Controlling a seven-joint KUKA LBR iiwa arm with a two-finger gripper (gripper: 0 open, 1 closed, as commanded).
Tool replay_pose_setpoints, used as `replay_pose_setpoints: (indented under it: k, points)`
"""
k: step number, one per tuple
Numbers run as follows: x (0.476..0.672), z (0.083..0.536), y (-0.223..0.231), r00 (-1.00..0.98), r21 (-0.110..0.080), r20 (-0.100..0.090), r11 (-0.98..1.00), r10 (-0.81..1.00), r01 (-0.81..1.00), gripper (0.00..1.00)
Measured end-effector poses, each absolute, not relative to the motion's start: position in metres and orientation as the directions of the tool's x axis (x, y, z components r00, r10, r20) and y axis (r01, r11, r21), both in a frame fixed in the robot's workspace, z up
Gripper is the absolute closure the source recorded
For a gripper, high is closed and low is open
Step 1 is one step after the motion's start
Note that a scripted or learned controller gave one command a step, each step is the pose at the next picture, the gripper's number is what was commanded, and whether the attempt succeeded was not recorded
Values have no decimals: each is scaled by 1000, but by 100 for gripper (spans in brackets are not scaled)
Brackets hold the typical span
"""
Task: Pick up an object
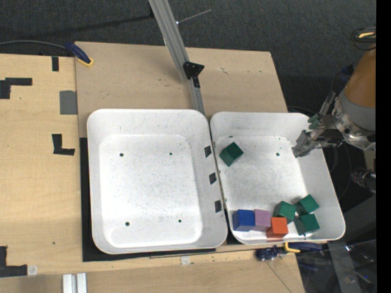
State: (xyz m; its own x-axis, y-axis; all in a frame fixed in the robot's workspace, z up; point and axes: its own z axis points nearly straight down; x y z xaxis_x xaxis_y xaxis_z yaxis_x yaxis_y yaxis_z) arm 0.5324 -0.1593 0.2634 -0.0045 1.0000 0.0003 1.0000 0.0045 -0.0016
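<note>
Two white bins on a wooden table (244,78); blocks in the right bin (256,170).
Pincer (303,144): right of frame, over the right bin's right rim; how far it is opened cannot be told, nothing seen in it. Green block (231,153): alone, upper part of right bin. Blue block (244,218), purple block (262,218), orange block (278,226) and three green blocks (299,212): clustered at its lower edge. Left bin (98,163): beside it, touching.

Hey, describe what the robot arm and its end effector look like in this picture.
The arm at the view's right is grey with a rounded orange band above the wrist. Below that, a grey collar leads to the end effector, a small dark grey metal piece with a greenish part on its body. Thin dark cables run along the wrist.
</note>
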Motion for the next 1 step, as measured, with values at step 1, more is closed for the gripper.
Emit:
replay_pose_setpoints:
  k: [1]
  points:
    - [545,249,-113,-5,-3,1,5,1000,1000,100]
